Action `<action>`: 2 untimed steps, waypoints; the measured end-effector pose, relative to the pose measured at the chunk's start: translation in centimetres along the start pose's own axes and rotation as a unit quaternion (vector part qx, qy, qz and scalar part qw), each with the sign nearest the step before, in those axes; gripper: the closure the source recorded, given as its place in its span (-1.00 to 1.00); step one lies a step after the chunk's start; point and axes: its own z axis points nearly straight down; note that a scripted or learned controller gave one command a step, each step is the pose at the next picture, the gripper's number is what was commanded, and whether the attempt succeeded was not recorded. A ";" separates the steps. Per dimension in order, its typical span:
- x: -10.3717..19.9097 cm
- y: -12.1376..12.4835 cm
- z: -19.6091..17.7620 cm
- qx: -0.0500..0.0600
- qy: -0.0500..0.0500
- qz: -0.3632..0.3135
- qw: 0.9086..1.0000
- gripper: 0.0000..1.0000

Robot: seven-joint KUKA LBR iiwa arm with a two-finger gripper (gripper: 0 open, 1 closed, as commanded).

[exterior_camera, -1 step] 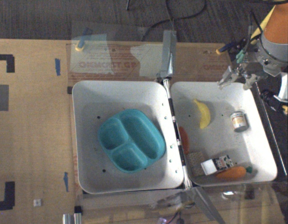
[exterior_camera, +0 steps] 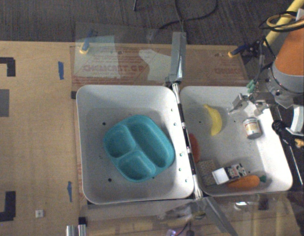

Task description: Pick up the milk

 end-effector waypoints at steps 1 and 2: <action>-3.7 -5.1 5.8 0.000 0.000 0.035 0.999 -1.00; -3.8 -5.0 4.8 -0.002 0.000 0.036 0.999 1.00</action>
